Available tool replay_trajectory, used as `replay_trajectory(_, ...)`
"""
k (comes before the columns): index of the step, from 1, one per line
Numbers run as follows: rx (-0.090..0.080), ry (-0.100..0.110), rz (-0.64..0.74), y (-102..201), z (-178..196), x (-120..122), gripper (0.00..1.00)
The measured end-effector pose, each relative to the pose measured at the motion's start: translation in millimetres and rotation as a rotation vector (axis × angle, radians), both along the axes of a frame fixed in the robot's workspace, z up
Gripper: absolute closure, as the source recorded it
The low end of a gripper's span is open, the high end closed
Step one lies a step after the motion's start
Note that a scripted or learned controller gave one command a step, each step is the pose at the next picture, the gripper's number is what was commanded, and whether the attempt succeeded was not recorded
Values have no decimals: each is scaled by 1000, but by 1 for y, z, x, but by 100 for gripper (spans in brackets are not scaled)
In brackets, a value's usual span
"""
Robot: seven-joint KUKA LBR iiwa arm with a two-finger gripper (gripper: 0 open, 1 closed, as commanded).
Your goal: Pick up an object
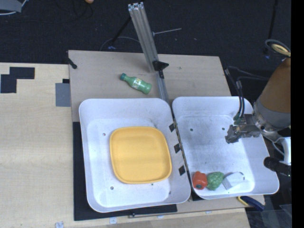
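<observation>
1. Right, the arm [278, 96] reaches in from three o'clock, its orange band above the grey wrist, over the right bin [187, 110].
2. The jaws [233, 136] hang low at the bin's three o'clock side, near the right wall; whether they are apart or together I cannot tell, as they are small and dark from up here.
3. Down at the bin's six o'clock edge sits a row of three: a red object [199, 180], a green object [214, 180] touching it, and a white object [233, 179] just beside that. All three are well apart from the jaws.
4. The left bin [90, 115] holds a yellow plate [140, 155], lying flat near its middle.
5. Up at twelve o'clock on the desk [199, 75], a green bottle [136, 83] lies on its side, outside both bins, near a slanted metal rail [145, 30].
</observation>
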State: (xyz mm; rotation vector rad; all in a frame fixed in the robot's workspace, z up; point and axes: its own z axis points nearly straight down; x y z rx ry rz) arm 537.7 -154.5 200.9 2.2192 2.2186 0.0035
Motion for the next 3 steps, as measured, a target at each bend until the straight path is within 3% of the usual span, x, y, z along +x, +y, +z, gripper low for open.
replay_trajectory(1,0,-1,0,3,62,-1,100)
replay_trajectory(2,0,2,0,3,96,-1,100)
replay_trajectory(3,2,4,4,54,96,20,100)
